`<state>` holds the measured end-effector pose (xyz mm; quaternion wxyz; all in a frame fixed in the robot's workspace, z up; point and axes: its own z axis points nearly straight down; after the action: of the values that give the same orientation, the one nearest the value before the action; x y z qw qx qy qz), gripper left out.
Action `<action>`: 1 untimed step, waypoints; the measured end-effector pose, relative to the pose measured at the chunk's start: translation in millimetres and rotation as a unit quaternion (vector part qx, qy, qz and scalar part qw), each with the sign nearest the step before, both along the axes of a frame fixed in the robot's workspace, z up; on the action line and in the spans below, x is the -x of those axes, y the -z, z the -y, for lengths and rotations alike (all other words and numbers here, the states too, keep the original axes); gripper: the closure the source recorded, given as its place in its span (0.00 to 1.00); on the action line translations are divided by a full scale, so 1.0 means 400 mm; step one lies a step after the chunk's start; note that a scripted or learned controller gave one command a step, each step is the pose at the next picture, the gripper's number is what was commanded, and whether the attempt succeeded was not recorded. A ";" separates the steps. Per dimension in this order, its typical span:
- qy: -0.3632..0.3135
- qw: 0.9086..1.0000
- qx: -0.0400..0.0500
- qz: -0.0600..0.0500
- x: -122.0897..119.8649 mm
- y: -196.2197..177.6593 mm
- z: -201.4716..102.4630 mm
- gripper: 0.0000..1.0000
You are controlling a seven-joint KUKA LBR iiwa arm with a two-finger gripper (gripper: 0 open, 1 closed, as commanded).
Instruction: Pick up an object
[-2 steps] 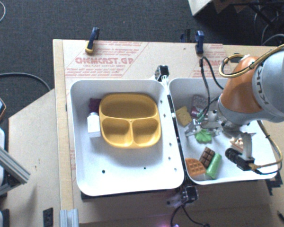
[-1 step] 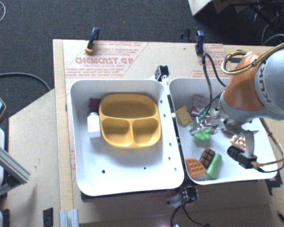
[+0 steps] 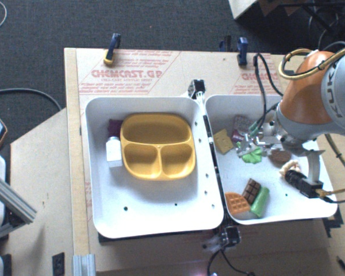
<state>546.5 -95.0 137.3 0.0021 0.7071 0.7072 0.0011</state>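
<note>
Two shallow white bins of smooth moulded plastic with rounded corners sit side by side on a pale board surface [image 3: 75, 154] printed with red lettering. The left bin [image 3: 161, 207] holds a glossy yellow tray [image 3: 157, 145], a rounded rectangle split into three compartments, one wide at the far side and two smaller at the near side. Against the tray's left edge stands a small white bottle-like piece [image 3: 114, 150], with a dark maroon scrap [image 3: 115, 125] just behind it. The right bin [image 3: 296, 207] carries toy food: a flat tan square like a cracker [image 3: 222, 141], a grey-purple block [image 3: 240, 122], a small dark purple lump [image 3: 237, 135], a crinkled bright green leafy piece [image 3: 253, 156], a dull brown oval [image 3: 280, 157] and a pale beige lump [image 3: 291, 167]. Near the front wall a gridded orange waffle [image 3: 236, 203], a segmented brown chocolate bar [image 3: 251, 191] and a smooth green cylinder [image 3: 260, 202] lie packed close together. The grey arm with its orange band [image 3: 307, 99] reaches in from the right. Its metal fingers [image 3: 259, 138] hang right over the far edge of the green leafy piece, the dark purple lump just to the view's left of them and the brown oval just to the right. How far they stand apart, whether they touch the leaf and whether anything sits between them cannot be told
</note>
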 end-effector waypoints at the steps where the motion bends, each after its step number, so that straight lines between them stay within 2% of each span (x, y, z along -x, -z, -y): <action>1: 0.001 1.000 0.000 0.001 0.013 -0.124 0.019 1.00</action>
<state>541.1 -102.6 187.1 0.0032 0.7076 0.7066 0.0016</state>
